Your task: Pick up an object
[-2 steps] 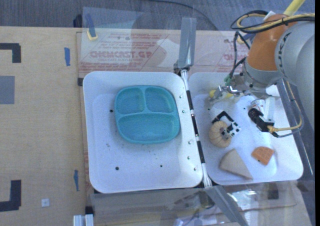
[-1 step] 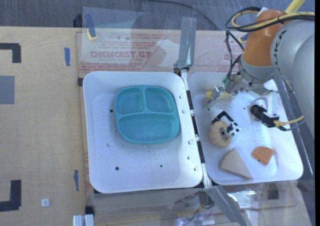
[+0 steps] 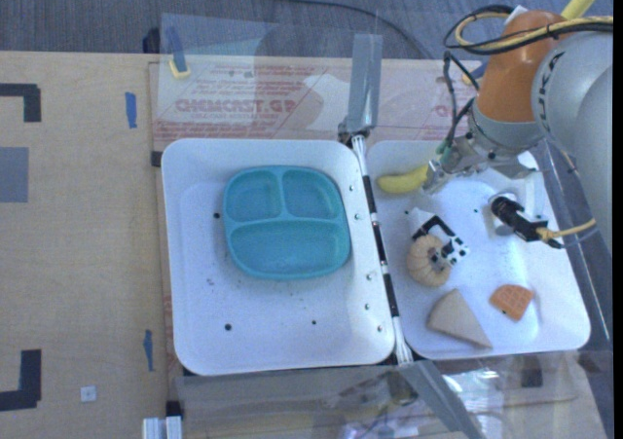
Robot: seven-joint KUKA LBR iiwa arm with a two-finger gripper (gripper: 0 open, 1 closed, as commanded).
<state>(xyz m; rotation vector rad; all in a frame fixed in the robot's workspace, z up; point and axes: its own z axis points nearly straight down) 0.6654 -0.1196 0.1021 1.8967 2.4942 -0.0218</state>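
Two white bins sit side by side: the left bin (image 3: 195, 330) holds one teal divided plate (image 3: 286, 221), and the right bin (image 3: 565, 330) holds four pieces: a banana (image 3: 401, 180), a round pastry (image 3: 428, 260), a tan wedge (image 3: 458, 318) and an orange chip (image 3: 512, 301). My judgement is that the reach-in step is underway, nothing lifted yet. Gripper (image 3: 440, 174) sits just beside the banana's right end, finger spread impossible to tell, so next it needs to straddle that end and pinch.

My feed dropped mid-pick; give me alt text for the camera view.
The gripper sits low in the right bin, at a banana, above a bagel, wedge and orange piece. The left bin holds a teal divided plate.
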